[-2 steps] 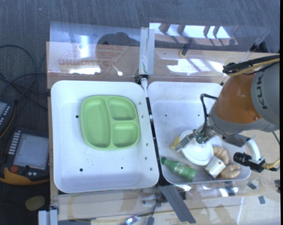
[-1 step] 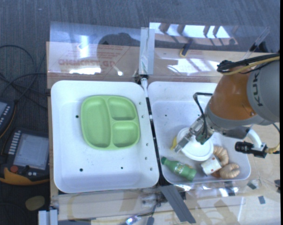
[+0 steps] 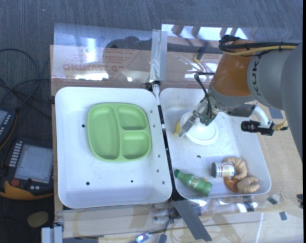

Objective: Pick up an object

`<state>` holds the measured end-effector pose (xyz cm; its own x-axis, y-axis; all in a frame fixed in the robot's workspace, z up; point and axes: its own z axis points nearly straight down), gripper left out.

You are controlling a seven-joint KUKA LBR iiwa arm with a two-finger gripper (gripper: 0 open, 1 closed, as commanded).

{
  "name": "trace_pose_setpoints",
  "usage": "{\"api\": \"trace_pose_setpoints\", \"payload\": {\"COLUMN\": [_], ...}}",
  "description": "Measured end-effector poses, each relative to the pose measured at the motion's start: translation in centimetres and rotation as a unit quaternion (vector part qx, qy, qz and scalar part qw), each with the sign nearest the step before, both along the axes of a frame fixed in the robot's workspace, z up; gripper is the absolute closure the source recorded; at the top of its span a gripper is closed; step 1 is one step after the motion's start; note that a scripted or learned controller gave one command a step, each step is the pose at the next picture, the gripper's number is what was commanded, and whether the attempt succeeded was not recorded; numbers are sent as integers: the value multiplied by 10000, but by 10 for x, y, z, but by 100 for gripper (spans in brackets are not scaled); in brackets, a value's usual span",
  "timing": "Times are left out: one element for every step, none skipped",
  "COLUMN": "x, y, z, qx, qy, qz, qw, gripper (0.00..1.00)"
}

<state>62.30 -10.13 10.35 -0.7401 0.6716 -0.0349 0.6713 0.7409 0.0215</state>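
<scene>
The grey arm's end effector [image 3: 185,127] slants low into the right white bin [image 3: 254,146] over a round white lid-like disc [image 3: 202,132], seemingly to grasp it, though whether it grips cannot be told; a green plastic bottle [image 3: 193,181] lies apart.

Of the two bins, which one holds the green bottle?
The right bin holds the green bottle, lying near its front edge. The left bin holds a green divided plate instead.

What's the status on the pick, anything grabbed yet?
Gripper low in right bin, beside white dish; grasp unconfirmed. Green bottle, small jar, croissants untouched near front wall. Nothing blocking.
</scene>
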Motion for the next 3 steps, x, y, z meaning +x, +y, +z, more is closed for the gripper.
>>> {"api": "trace_pose_setpoints", "payload": {"x": [-6,-20,-48], "y": [-4,-20,-17], "z": [1,1,1], "qx": [45,34,95], "qy": [-44,-56,-89], "qz": [-245,-355,-2209], "qw": [9997,9993,9752], "gripper": [0,0,0]}}
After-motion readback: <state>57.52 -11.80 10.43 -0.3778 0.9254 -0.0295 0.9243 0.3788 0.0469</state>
